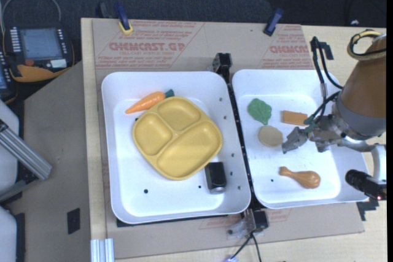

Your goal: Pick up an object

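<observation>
Reaching from right, pincer [293, 143] hovers over right bin [270, 192].

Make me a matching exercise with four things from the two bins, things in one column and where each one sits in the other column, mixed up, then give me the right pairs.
Things:
1. carrot
2. black block
3. green leafy piece
4. drumstick

Places:
A. right bin, near its front edge
B. left bin, at the yellow divided plate's back left
C. right bin, back left part
D. left bin, at the yellow plate's front right

Pairs: 1-B, 2-D, 3-C, 4-A
</observation>
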Robot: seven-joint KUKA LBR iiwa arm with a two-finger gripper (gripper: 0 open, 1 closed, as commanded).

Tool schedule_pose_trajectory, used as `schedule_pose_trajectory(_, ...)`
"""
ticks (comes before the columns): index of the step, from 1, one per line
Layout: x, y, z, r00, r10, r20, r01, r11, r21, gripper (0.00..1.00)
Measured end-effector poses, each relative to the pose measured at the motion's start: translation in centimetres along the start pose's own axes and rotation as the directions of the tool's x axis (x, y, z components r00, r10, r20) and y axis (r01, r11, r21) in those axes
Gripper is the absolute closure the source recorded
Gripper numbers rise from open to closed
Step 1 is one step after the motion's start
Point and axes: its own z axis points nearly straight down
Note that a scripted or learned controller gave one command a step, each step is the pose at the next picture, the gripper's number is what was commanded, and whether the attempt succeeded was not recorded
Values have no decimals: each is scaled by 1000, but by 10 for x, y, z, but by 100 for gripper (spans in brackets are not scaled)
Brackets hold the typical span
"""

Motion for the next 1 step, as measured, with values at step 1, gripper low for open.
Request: schedule_pose_trajectory(1, 0, 3, -6, 1000, -3, 2, 4, 1000, -14, 0)
